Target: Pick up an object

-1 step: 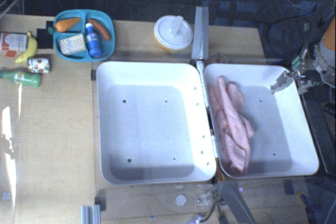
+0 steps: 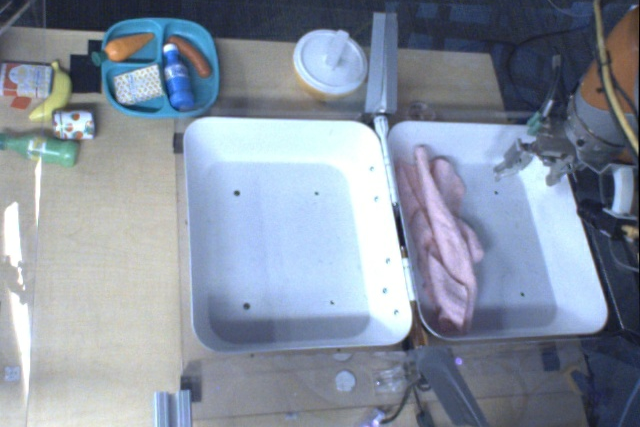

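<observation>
A pink cloth [image 2: 440, 235] lies in the right bin [image 2: 540, 315]. It is bunched into a long roll. It runs from far to near along the left wall of that bin, just beside the divider between the two bins. Its far end sits near the top left corner of the bin, and its near end is fatter and folds over close to the near wall.

The gripper [image 2: 532, 165] hangs over the far right part of the same bin, close to the right wall. Its two fingers look spread apart, and there is nothing between them. The cloth is well apart from the gripper. It lies to the left of the fingers and a bit nearer to the front.

So I think the pick has not started yet. To get the cloth, the gripper would likely have to go left across the bin and then down. The roll is long from far to near, so a pinch across its narrow width, from left to right, looks like the easiest way to catch it. The cloth is soft and may slip or only lift partly.

The left bin [image 2: 290, 315] sits beside it.
</observation>
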Robot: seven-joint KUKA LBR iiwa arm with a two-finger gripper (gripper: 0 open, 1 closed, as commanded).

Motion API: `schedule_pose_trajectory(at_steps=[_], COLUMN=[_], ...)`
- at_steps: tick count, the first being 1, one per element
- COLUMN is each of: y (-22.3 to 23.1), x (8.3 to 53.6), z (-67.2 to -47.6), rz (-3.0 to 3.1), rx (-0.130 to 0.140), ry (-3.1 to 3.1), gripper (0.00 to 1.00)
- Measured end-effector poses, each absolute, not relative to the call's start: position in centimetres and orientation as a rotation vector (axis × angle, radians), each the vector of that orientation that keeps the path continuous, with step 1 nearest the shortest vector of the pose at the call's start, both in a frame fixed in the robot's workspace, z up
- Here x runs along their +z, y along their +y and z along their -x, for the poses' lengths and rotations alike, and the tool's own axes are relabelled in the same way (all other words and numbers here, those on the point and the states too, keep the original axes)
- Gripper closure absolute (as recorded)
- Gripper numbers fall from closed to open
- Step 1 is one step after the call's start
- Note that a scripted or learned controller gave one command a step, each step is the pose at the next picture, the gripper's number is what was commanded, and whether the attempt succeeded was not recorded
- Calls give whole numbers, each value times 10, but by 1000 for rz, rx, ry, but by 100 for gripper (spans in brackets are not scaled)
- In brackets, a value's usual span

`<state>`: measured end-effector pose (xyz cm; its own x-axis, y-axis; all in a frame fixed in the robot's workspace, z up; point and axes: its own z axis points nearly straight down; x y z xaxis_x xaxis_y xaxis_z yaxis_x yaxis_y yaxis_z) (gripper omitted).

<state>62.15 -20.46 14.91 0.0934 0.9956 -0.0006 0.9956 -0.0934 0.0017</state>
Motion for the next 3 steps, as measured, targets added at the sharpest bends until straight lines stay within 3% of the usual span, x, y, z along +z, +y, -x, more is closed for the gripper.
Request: schedule_pose_trajectory(at_steps=[1,2,3], y=[-121,-108,-85], x=[88,90,89], z=[-634,-550,-616], rz=[-2198,-2104,-2103], rx=[9,12,12], ry=[2234,2320,2321], gripper=[0,0,0])
